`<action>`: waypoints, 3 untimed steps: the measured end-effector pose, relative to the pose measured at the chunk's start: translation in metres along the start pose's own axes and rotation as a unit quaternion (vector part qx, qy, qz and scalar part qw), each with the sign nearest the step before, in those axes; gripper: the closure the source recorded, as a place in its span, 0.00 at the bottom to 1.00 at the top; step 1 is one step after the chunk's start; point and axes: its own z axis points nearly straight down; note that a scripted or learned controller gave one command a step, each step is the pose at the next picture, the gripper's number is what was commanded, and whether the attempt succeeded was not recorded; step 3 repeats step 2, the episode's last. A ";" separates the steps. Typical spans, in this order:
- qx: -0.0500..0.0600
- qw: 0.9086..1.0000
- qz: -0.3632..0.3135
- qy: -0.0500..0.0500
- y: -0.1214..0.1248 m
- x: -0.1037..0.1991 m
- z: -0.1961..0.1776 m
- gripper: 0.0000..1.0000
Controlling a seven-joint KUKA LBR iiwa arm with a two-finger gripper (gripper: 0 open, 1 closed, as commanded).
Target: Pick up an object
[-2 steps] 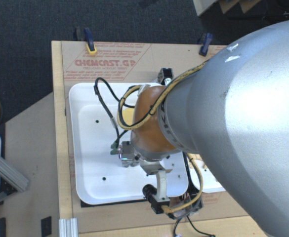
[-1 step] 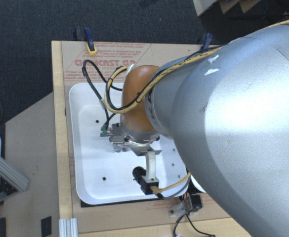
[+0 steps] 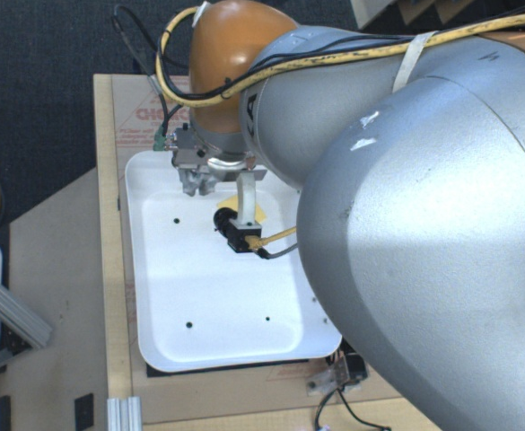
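I'm watching my arm (image 3: 424, 196) showing smooth grey casing, an orange band (image 3: 231, 52) bulging glossy above the wrist, a black-flecked yellow cable (image 3: 334, 57) running under a white strap (image 3: 412, 57), a dull metal gripper (image 3: 199, 187) ending it.

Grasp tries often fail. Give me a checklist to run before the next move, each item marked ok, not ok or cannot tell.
1. Tool is over the shallow white plastic bin: ok.
2. A target is in sight, a small flat yellow object: ok.
3. Tool is centred on the yellow object: not ok, it sits to the object's left in the view.
4. Yellow object's full outline is visible: cannot tell, the robot hides part.
5. Bin lies flat on the pale wooden bench: ok.
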 end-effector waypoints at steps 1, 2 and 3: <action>0.013 1.000 0.002 -0.003 -0.030 -0.003 0.082 1.00; 0.007 1.000 0.002 -0.002 -0.094 -0.002 0.091 1.00; 0.007 1.000 0.002 -0.002 -0.094 -0.002 0.091 1.00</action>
